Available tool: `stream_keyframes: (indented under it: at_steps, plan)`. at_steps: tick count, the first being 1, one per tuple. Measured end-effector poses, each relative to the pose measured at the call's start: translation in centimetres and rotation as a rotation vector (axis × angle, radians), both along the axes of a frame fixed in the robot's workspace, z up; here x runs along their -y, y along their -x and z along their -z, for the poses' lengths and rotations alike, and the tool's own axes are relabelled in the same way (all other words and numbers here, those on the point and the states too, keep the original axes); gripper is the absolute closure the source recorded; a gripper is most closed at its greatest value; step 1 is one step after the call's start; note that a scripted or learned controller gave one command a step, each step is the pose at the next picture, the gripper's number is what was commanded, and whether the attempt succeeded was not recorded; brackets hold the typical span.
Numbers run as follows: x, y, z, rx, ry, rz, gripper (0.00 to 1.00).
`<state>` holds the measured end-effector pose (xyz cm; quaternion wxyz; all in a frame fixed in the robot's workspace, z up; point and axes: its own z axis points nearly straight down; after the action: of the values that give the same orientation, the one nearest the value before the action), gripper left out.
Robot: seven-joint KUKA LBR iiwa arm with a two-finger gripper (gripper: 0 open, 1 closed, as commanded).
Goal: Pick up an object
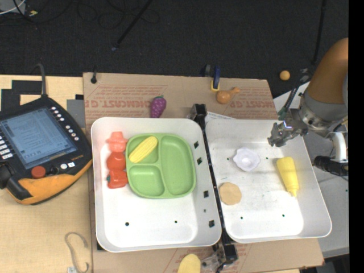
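The right bin (267, 220) holds a yellow mustard bottle (288, 174) near its right wall, a small white cup (246, 160) in the middle and a round tan cookie (230, 193) toward its left front. My gripper (278, 134) hangs over the bin's far right part, above and slightly left of the mustard bottle and to the right of the cup. Nothing shows between its dark fingers. In the left bin (148, 226) lie a green divided plate (160, 166) with a yellow corn cob (141, 148) on it, and a red-orange toy bottle (116, 161) beside the plate.
A teach pendant (37, 147) lies left of the bins. A purple grape bunch (158, 105) and an orange pear-shaped toy (226, 95) rest on the cardboard behind the bins. A yellow object (189, 263) sits at the front edge. The dark divider (207, 169) separates the bins.
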<state>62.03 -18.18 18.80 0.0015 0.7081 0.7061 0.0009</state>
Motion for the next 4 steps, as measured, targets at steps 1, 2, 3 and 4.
stream_keyframes:
  at_steps: [1, 2, 3, 4]
  plan:
    - [0.3, 0.0, -4.2, 0.0, 0.0, -0.001, 1.0]
    - [-5.9, 0.9, -3.7, -0.006, -0.004, -0.006, 1.0]
    - [-11.1, 1.6, -4.7, -0.006, -0.003, -0.006, 1.0]
    - [-15.7, 1.3, -4.1, -0.007, -0.004, -0.006, 1.0]
